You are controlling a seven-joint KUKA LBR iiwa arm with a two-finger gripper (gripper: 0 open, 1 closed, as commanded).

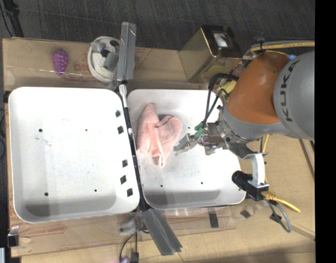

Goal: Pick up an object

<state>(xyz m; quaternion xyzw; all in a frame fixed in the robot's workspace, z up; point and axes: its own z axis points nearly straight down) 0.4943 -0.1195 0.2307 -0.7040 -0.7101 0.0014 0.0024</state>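
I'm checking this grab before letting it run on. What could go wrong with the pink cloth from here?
1. The pincer sits at the right edge of the pink cloth, so it may catch just a fold, or slip off.
2. The cloth lies against the divider between the bins; a push could bunch it there.

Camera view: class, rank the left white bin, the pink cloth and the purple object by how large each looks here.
1. Left white bin, by far the largest.
2. Pink cloth, lying in the right bin.
3. Purple object on the bench beyond the bins, smallest; it sits a little farther off, but the gap is plain.
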